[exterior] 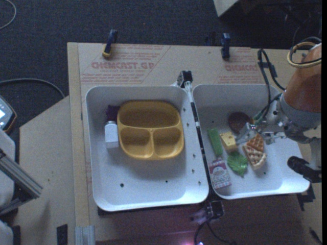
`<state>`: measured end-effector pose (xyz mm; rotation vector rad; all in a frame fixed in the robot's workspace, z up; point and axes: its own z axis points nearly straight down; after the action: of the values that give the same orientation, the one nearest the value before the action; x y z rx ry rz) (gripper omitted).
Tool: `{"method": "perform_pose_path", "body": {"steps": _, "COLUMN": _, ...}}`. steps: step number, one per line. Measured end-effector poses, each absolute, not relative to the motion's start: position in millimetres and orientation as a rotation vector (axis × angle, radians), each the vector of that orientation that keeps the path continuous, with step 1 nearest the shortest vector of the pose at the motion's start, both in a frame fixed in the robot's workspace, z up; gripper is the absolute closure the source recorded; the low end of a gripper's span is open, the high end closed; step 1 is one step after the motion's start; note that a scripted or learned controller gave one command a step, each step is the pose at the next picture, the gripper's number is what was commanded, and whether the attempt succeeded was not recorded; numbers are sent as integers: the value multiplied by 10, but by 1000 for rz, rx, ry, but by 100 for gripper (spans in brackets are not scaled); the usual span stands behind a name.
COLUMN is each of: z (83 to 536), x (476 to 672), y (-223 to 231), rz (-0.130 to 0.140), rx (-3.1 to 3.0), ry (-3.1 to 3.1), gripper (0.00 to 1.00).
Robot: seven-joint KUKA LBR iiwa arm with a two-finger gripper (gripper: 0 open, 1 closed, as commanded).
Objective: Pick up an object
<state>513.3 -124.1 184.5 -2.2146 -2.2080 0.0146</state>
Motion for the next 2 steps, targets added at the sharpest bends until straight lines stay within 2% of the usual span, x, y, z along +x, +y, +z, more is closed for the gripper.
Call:
{"method": "perform_pose_path", "body": {"steps": 1, "z": 1917, "x": 5166, "y": -1240, "rz": 1, "rx": -2220, "ry": -2220, "gripper": 0}}
{"method": "perform_pose_path", "body": {"steps": 2, "z": 1483, "x": 5183, "y": -1258, "rz": 5, "rx": -2217, "ry": -2216, "gripper": 0}}
